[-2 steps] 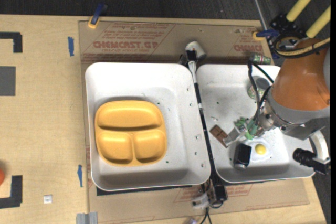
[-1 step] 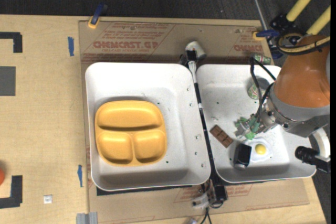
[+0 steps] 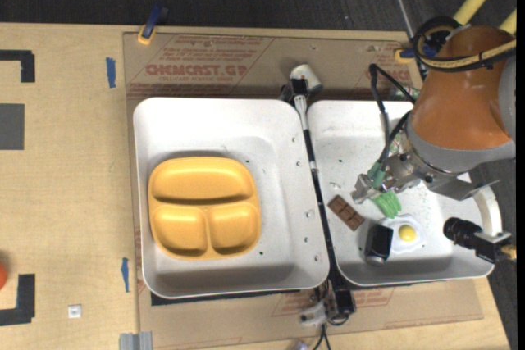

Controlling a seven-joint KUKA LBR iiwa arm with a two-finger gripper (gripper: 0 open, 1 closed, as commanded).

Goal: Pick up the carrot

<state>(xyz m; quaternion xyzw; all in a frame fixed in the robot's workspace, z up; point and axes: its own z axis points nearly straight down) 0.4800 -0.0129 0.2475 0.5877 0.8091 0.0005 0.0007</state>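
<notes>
Over the right bin (image 3: 361, 127), toward its 3 o'clock half, I have the arm (image 3: 459, 94) reaching in, with the gripper (image 3: 379, 186) low above the bin floor. I cannot tell from this slanted overhead view whether the claw is released or clenched; the wrist hides too much of it.

Right at the gripper, spreading toward 5 o'clock from it, I see something green (image 3: 387, 201), which could be leafy carrot tops, though I see no clear orange root anywhere in that bin. So I cannot say with confidence where the carrot itself lies; my best guess is that it sits under or beside the gripper, with the green part as its only showing bit.

Other things share the bin: a brown chocolate bar (image 3: 347, 212) at about 8 o'clock from the gripper, near but apart from it; a fried egg (image 3: 405, 233) at 5 o'clock, just beyond the green; and a dark block (image 3: 378, 243) touching the egg on its 9 o'clock side. The left bin (image 3: 164, 123) holds a yellow divided tray (image 3: 204, 205).

As for progress, I judge that the approach is made and the grasp is either in hand or about to be tried. Nothing is visibly lifted clear of the bin, so the pick itself is not yet shown as done. The lift and a check that the carrot really comes up are what is left.
</notes>
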